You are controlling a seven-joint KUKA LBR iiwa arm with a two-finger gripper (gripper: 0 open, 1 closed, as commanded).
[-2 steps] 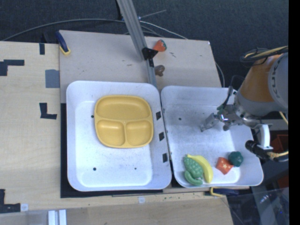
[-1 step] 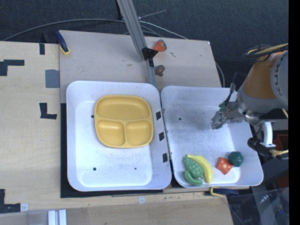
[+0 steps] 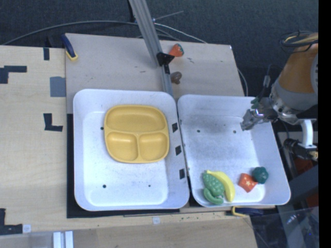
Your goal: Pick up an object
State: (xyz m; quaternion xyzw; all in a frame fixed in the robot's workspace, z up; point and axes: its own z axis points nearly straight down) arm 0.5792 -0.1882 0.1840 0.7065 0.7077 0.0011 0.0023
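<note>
Along the right bin's (image 3: pixel 222 138) front edge lie a green toy vegetable (image 3: pixel 212 187), a yellow banana (image 3: pixel 224 183), a small red piece (image 3: pixel 246 182) and a dark green round piece (image 3: pixel 259 174). My gripper (image 3: pixel 249 121) hangs over the right bin's far right side, well behind those toys and apart from them. Nothing shows between its fingers.
The left bin (image 3: pixel 88 180) holds a yellow three-compartment plate (image 3: pixel 137 133). A slanted metal pole (image 3: pixel 147 27) rises behind the bins, with a small orange object (image 3: pixel 177 49) and a brown one (image 3: pixel 176 77) on the bench beside it.
</note>
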